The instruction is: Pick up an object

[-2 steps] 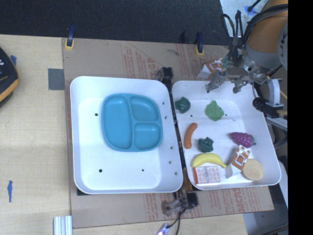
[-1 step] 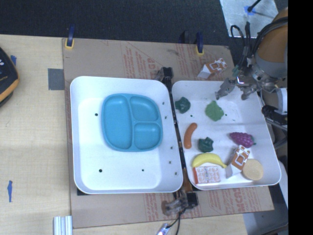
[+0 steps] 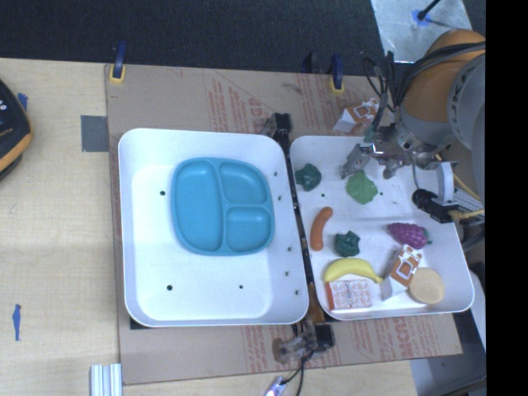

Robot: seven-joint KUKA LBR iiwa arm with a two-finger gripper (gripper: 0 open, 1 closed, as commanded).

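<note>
My gripper (image 3: 370, 168) hangs over the far part of the right bin (image 3: 459, 250), open, with its fingers spread. Just below the fingertips lies a light green leafy toy (image 3: 361, 189); nothing sits between the fingers. Also in this bin are a dark green broccoli piece (image 3: 308, 176), an orange sausage (image 3: 320, 228), a second dark green piece (image 3: 347, 242), a yellow banana (image 3: 351, 269), purple grapes (image 3: 408, 234), a small carton (image 3: 404, 264), a round tan cookie (image 3: 426, 285) and a flat red-and-white packet (image 3: 350, 294).
The left bin (image 3: 140, 221) holds a blue divided plate (image 3: 222, 205). A small packet (image 3: 356, 116) lies outside the right bin's far edge. The arm's orange band (image 3: 433, 81) and cables hang over the right bin's far right corner.
</note>
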